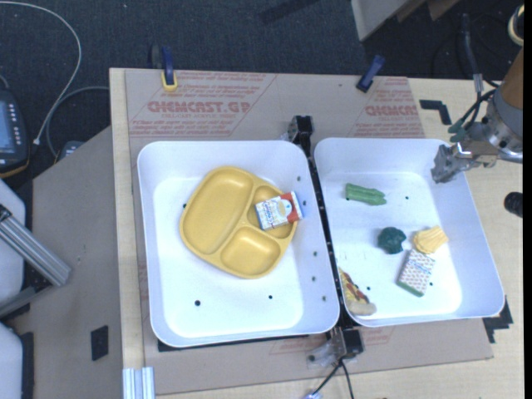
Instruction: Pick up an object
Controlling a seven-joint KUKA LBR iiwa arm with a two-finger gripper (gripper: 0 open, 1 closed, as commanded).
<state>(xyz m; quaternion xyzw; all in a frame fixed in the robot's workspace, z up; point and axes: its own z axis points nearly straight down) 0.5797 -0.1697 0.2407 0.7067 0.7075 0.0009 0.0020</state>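
The gripper hangs over the right bin's far rim, holding nothing that I can see; how wide it stands I cannot tell. Nothing's picked yet: the green piece lies nearby, a full grasp left.

Bench board reads "CHEMCAST GP", twice, red.

High, slanted overhead view of a bench with two white bins side by side.

One fixed camera looks down from well above, far enough to take in both bins whole: the left bin toward nine o'clock, the right bin toward three o'clock. The bench's far edge lies at twelve o'clock, its near edge at six.
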